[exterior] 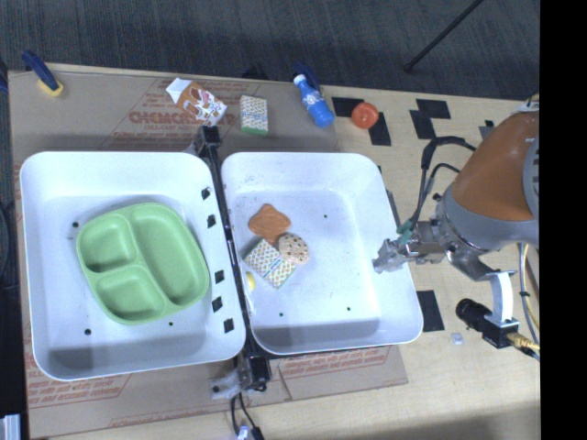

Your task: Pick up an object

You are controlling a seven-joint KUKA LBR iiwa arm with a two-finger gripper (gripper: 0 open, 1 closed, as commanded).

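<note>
Nearest us, right bin [312, 337] front rim; its targets, an orange piece [269, 219], cookie [293, 247] & patterned packet [268, 262], cluster touching near its left wall. Our gripper [393, 255] hovers over the right rim, prob. staging for a reach; jaw state: can't tell.

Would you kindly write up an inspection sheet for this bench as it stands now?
Surface: cardboard-covered bench bearing the left bin and right bin.
Job's things: orange piece, patterned block and speckled piece clustered in the right bin; green divided tray in the left bin.
Clutter: blue bottle, orange ball, small box, wrapped packet behind the bins.
Grippers: gripper at the right bin's right rim, holding nothing visible.
Cables: black cables by the arm.
Surroundings: dark floor.
</note>
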